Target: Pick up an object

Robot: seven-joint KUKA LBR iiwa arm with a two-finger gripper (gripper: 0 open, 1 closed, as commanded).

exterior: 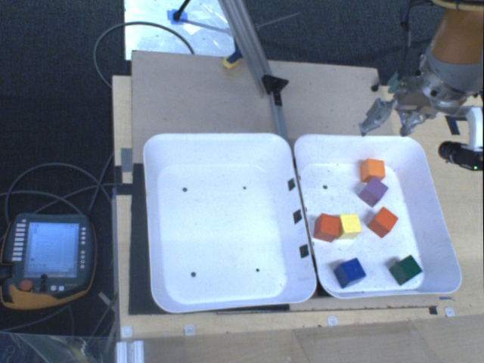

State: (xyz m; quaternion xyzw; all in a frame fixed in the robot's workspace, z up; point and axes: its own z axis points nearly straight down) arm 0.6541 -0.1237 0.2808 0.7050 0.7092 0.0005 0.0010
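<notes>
Several small blocks lie in the right bin [435, 203]: an orange one [372, 169], a purple one [373, 191], an orange-red one [383, 222], a red-orange one [327, 227] touching a yellow one [350, 225], a blue one [350, 271] and a dark green one [406, 268]. My gripper [392, 119] hangs above the far rim of the right bin, beyond the orange block. Its two fingers are spread apart with nothing between them.
The left bin [219, 218] sits beside the right one, sharing a middle rim with black clips. A slanted metal pole [249, 40] crosses the back of the bench. A teach pendant [47, 259] lies on the floor at left.
</notes>
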